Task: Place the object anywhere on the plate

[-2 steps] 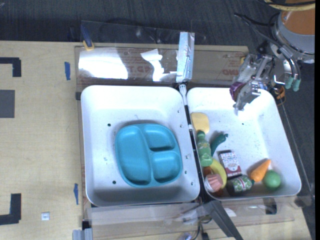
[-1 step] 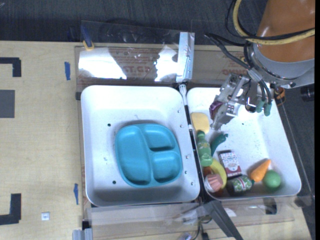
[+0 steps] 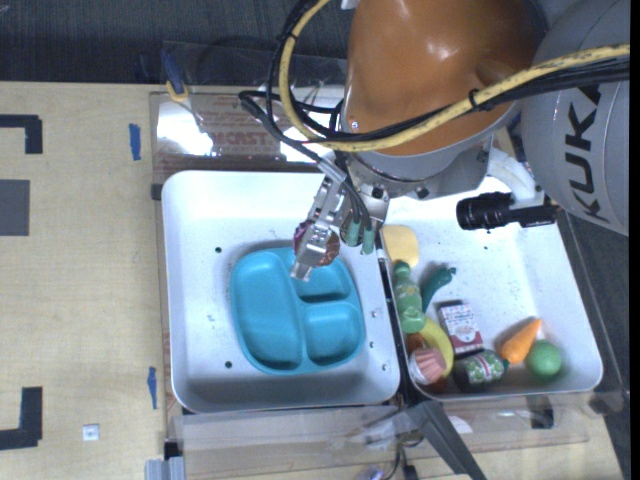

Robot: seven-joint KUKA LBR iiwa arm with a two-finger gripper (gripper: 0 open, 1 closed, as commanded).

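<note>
white letters "ku", likely kuka, on the grey arm (image 3: 590,158).

My one camera sits fixed above the bench, looking down slantwise on both white bins (image 3: 190,298); my arm (image 3: 440,58) looms close at upper right.

Gripper (image 3: 312,253) hangs over upper right part of blue divided plate (image 3: 295,313), small brownish object (image 3: 318,246) at its tip; grasp unclear. Plate lies in left white bin (image 3: 190,268). Right bin (image 3: 570,298) holds toy food: yellow piece (image 3: 401,241), green bottle (image 3: 408,303), carrot (image 3: 520,339), green ball (image 3: 545,359), red-labelled box (image 3: 461,326). Orange wrist band (image 3: 430,48) fills top centre, yellow cable (image 3: 290,78) looping beside it.
</note>
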